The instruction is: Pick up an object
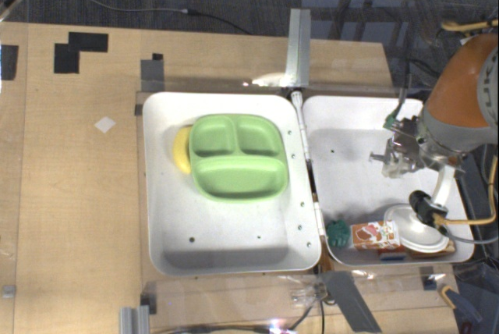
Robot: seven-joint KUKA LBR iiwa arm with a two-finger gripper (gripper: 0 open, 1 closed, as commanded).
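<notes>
A: Objects first. What is lying in the bins?

B: Right bin (343,139): a small carton (377,236) with a red and white label is lying on its side along the near wall. A dark green lump (337,232) is sitting just left of it, at the near left corner. A white bowl (417,231) is resting beside the carton's right end, touching or nearly so.

A: And the left bin (168,192)?

B: A green divided plate (237,155) is sitting near the middle, toward the far side. Something yellow (181,150) is poking out from under its left edge; mostly hidden, cannot name it.

A: Gripper?

B: The gripper (398,155) is hanging over the right half of the right bin, behind the bowl and well apart from the carton. Whether it is spread or closed I cannot tell; too small and cluttered. Nothing visible in it.

A: Arm?

B: The arm (468,94) is reaching in from the right, orange band showing above the wrist. Both bins are sitting side by side on a wooden bench (70,192).
</notes>
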